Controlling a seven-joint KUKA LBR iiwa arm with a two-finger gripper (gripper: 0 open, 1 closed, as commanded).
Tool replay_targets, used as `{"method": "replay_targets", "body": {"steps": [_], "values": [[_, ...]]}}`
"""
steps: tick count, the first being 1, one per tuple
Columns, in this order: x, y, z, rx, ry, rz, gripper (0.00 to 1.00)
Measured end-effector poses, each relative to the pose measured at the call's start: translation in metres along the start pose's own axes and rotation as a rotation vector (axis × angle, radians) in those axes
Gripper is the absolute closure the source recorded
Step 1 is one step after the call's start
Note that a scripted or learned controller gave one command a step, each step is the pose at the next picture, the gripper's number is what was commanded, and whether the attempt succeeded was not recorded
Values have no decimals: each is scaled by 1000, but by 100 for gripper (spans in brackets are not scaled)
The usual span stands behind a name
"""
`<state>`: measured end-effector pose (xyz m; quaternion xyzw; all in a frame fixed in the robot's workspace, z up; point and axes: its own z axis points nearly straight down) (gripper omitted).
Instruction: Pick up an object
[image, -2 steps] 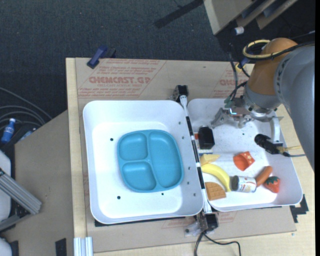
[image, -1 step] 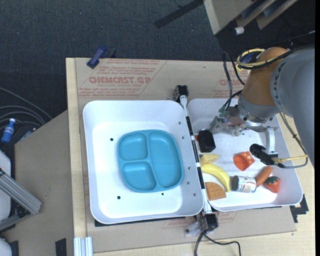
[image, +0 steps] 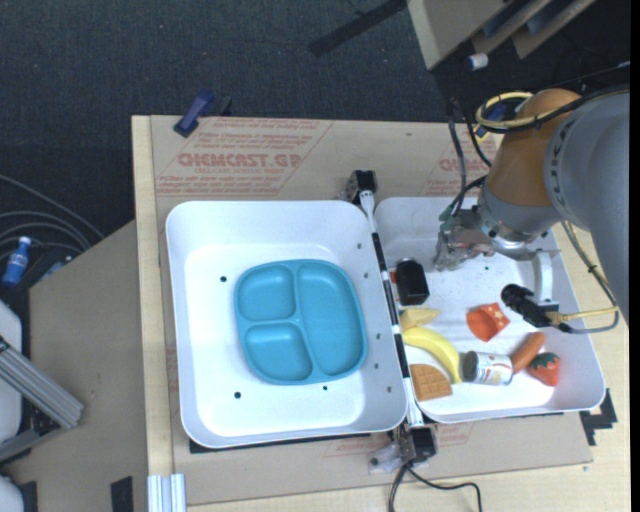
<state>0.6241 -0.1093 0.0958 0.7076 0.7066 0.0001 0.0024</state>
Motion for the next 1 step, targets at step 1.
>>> {"method": "replay_targets", "body": {"steps": [1], "values": [[0, 0, 0, 0, 0, 0, 0]]}}
